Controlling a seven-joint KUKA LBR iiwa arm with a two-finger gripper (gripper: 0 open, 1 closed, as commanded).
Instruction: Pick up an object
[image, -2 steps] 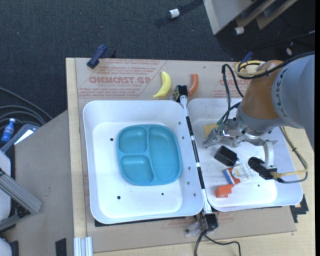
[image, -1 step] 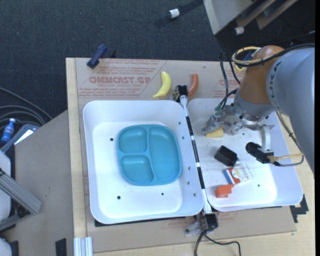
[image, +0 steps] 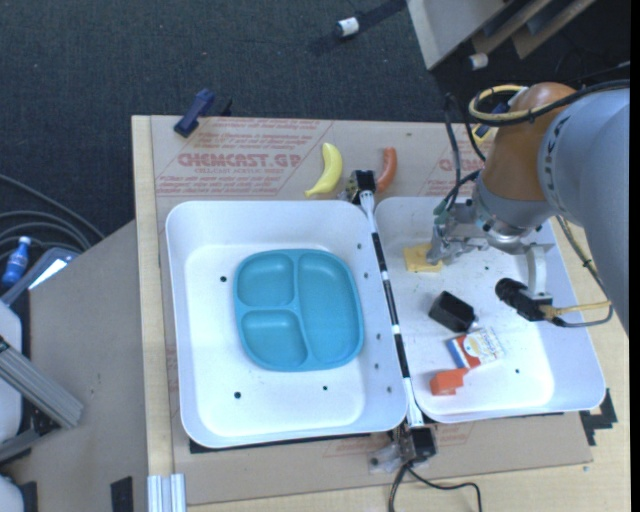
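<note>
My gripper (image: 443, 243) reaches down into the back left part of the right bin (image: 560, 385). Its tip is right at a small yellow wedge (image: 421, 261) lying near the bin's left wall, touching or nearly touching the wedge's right end. In front of it lie a black block (image: 452, 310), a small white carton with red and blue print (image: 478, 347) and an orange piece (image: 449, 381). The grey arm with its orange band (image: 520, 150) comes in from the upper right.
The left bin (image: 200, 400) holds a blue divided plate (image: 298, 308). A yellow banana (image: 325, 170) and an orange stick-shaped toy (image: 386, 168) lie on the bench behind the bins. A black piece on a cable (image: 518, 295) hangs over the right bin.
</note>
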